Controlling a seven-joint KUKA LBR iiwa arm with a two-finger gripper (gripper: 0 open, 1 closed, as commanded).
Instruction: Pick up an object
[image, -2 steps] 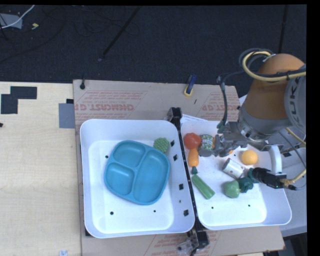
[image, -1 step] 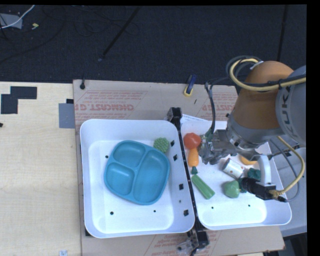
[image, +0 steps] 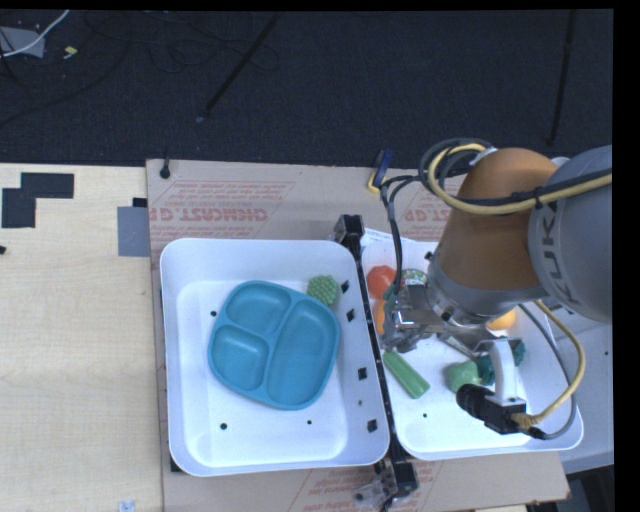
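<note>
My gripper (image: 402, 325) hangs low over the left side of the right bin (image: 440, 440), under the orange wrist band. Just below it a green stick-shaped object (image: 406, 373) lies on the bin floor. A red-orange object (image: 380, 281) sits just above the gripper, near the bin's left wall. To the right, a green-teal object (image: 466, 375) rests on the floor, and a yellow object (image: 504, 320) peeks out from behind the arm. I see nothing held in the gripper.
The left bin (image: 190, 420) holds a blue divided plate (image: 273, 343), with a small green textured object (image: 323, 290) at its upper right. A black divider (image: 368, 340) separates the bins. Cables and a black fitting (image: 490, 408) trail over the right bin's lower right.
</note>
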